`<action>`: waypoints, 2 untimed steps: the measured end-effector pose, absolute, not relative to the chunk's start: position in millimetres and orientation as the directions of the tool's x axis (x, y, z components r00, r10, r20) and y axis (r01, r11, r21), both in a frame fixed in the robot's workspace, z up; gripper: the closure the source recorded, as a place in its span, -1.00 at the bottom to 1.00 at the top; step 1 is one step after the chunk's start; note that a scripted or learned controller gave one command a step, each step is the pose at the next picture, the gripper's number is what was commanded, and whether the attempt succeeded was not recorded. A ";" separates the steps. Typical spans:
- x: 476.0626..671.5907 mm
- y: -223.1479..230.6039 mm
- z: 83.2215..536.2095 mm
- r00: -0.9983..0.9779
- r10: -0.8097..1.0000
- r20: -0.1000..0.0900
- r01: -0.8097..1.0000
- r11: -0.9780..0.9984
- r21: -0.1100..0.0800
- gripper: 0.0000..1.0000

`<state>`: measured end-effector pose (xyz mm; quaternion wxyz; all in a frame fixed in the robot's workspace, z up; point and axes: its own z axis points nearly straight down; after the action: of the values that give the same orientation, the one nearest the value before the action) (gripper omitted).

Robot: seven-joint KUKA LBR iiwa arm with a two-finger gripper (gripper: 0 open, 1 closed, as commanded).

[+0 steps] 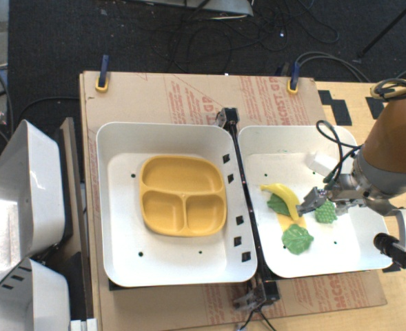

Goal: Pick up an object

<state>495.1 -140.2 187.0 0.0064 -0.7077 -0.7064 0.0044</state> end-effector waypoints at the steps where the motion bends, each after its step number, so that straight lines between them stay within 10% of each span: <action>1: 498.4 -139.7 194.2 -0.002 1.000 0.000 1.000 0.002 -0.001 -1.00; 2: 500.1 -134.9 131.6 0.001 1.000 0.001 1.000 -0.001 -0.004 -1.00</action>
<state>500.1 -134.9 131.6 0.0019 -0.7075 -0.7067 0.0010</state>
